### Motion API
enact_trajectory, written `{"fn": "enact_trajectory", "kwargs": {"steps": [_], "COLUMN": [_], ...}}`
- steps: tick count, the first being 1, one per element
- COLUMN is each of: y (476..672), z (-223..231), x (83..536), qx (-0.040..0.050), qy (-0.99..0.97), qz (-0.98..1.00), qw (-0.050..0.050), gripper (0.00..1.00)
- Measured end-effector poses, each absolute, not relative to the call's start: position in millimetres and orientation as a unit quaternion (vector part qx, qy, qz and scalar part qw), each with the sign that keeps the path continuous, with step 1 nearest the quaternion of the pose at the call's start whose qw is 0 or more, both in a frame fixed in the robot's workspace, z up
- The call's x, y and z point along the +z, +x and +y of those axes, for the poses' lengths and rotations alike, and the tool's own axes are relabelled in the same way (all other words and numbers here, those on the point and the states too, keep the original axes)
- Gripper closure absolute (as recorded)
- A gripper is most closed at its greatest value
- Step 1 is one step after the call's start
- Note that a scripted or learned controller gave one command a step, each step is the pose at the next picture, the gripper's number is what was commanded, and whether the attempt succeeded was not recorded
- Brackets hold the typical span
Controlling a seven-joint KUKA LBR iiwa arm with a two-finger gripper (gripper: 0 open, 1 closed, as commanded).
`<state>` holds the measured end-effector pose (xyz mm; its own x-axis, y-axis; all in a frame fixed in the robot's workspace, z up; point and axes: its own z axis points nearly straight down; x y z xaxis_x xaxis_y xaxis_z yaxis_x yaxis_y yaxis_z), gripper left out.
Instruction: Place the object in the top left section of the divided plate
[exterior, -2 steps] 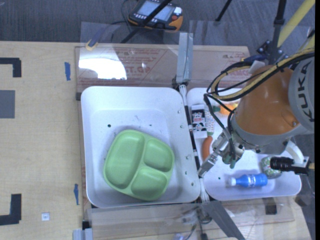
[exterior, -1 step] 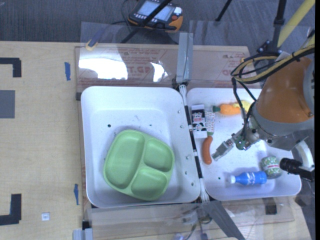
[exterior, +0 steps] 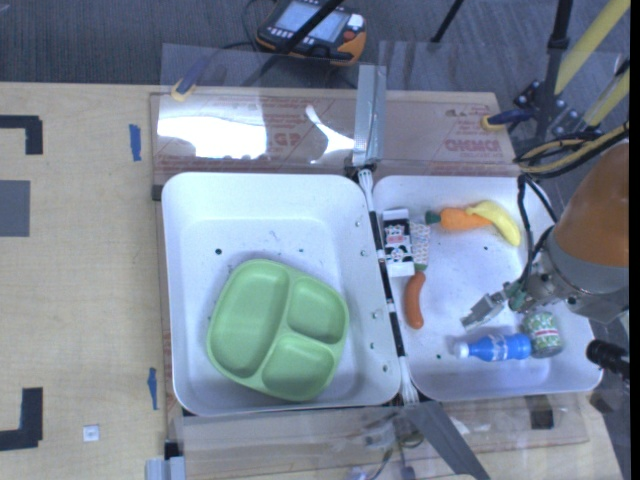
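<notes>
Hanging low over the right bin (exterior: 590, 373), the gripper (exterior: 490, 308) had its two metal fingers (exterior: 478, 313) pointing toward the bin's middle, spread a little apart, with only bare white floor showing between them; it held nothing. Just below the fingers lay a small blue bottle (exterior: 497, 348) with a white cap, on its side, and touching the bottle's right end was a green-speckled can (exterior: 542, 332), also near the wrist. Further left, against the bin's inner wall, an orange sausage-shaped toy (exterior: 413, 300) lay lengthwise, and above it sat a white carton (exterior: 398, 242) with a black and red print. Toward the bin's far side a carrot (exterior: 461, 219) and a banana (exterior: 499, 220) lay touching each other. Behind the gripper the grey arm (exterior: 590, 268) with its orange band came in from the right. Well apart, in the left bin (exterior: 200, 208), the green divided plate (exterior: 278, 329) rested near the front, all three of its sections bare, the top left one included.
</notes>
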<state>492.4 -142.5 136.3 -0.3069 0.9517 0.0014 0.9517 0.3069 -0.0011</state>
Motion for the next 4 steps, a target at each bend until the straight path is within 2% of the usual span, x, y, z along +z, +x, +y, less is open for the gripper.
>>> {"fn": "enact_trajectory", "kwargs": {"steps": [1,2,3,4], "y": [485.6,494.5,480.9,480.3], "z": [-173.9,-168.0,-184.5,-156.9], "x": [107.6,86.2,86.0,86.1], "qx": [-0.0002,-0.0007,-0.0014,-0.0008], "qy": [-0.675,-0.777,-0.849,-0.909], "qz": [-0.738,-0.630,-0.528,-0.416], "qw": [0.000,-0.001,-0.001,-0.001], "gripper": [0.00,0.00,0.00,0.00]}}
